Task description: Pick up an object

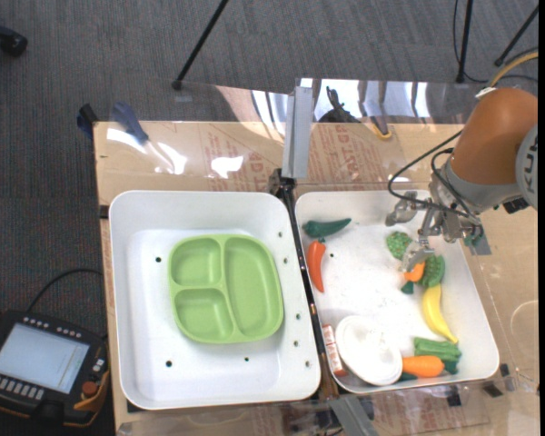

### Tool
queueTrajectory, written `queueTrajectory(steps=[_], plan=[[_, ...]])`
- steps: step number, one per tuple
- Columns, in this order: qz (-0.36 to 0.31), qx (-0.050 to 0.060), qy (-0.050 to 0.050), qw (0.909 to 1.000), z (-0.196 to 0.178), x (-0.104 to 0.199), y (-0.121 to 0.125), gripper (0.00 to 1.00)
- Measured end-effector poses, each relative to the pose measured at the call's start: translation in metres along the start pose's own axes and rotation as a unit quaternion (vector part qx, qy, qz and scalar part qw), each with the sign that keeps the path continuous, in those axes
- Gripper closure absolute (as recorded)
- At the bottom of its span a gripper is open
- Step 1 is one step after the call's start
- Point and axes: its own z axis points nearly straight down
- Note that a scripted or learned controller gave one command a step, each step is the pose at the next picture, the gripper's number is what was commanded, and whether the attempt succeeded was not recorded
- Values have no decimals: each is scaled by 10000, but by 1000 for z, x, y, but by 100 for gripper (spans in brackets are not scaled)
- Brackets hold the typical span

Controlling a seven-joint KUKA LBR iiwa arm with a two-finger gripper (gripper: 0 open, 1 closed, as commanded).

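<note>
My gripper [424, 243] hangs low over the right bin [350, 284], near its far right side. It is just right of a small green broccoli piece [398, 243] and directly above a small orange carrot piece [414, 272] that lies against a green leafy piece [433, 271]. A yellow banana [434, 312] lies just in front of these. I see nothing lifted off the bin floor. The grey wrist and orange band [495, 139] reach in from the right.
The right bin also holds a dark green pepper [327, 228], a red-orange chili [316, 263], a white dish [368, 351] and a carrot [422, 366] with green tops. The left bin [136, 334] holds a green divided plate [225, 289]. A tablet [36, 361] lies at the lower left.
</note>
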Motion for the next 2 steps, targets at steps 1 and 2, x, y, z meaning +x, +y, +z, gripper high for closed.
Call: queueTrajectory(steps=[1, 2], plan=[[-40, -4, 71, 10000, 13, 35, -2, 0], [-475, -5, 58, 9989, 12, 11, -3, 0]])
